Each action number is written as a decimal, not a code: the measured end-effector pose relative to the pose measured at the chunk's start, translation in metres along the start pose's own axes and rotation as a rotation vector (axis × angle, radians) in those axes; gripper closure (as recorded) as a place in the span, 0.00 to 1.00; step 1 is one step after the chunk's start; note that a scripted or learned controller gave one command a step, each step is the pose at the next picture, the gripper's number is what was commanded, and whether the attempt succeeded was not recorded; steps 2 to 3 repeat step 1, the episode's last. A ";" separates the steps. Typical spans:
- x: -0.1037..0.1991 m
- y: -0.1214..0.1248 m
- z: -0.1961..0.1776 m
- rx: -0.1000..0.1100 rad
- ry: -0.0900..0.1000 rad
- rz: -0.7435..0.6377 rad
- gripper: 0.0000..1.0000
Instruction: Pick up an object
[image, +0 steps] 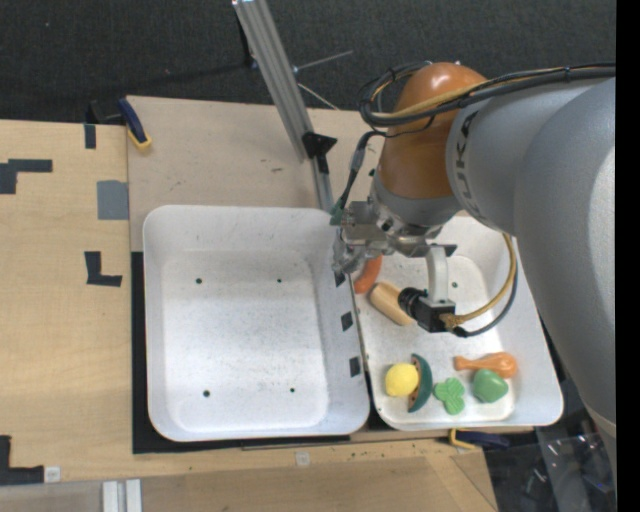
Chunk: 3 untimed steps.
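Looming closest to the camera, the grey arm (540, 180) filled the right side of the view, its orange band (425, 130) bulging just above the wrist as it reached down over the right bin (545, 395). Beneath both bins lay the wooden tabletop (60, 300), marked with a few dark tape patches on its left half. The left bin (240, 320) sat beside the right one, their long edges touching near the middle of the view. A slanted metal rod (285, 90) ran down from the top of the picture toward the bins' shared far corner.

At the end of the wrist, the gripper (352, 258) hung low over the near-left part of the right bin, just beside the dividing edge. Whether the fingers were spread or closed, and whether they had hold of anything, could not be told from this angle. An orange carrot (368, 272) showed right at the gripper's tip, partly hidden by it. Just beside that lay a tan bread roll (390, 303), close to a black cable fitting (428, 308).

Toward the front of the right bin rested an orange drumstick-shaped toy (487, 364), a green pepper (489, 386), a dark green curved piece (422, 383), a yellow lemon (401, 379) and a small green sprig (451, 395), clustered near one another.
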<state>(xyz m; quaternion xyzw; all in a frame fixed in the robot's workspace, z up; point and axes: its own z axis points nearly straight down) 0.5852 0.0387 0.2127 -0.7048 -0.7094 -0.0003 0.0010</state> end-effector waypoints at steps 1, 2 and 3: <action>0.054 -0.020 0.005 0.003 -0.001 0.000 1.00; 0.054 -0.020 0.005 0.003 -0.001 0.000 1.00; 0.054 -0.020 0.005 0.003 -0.001 0.000 1.00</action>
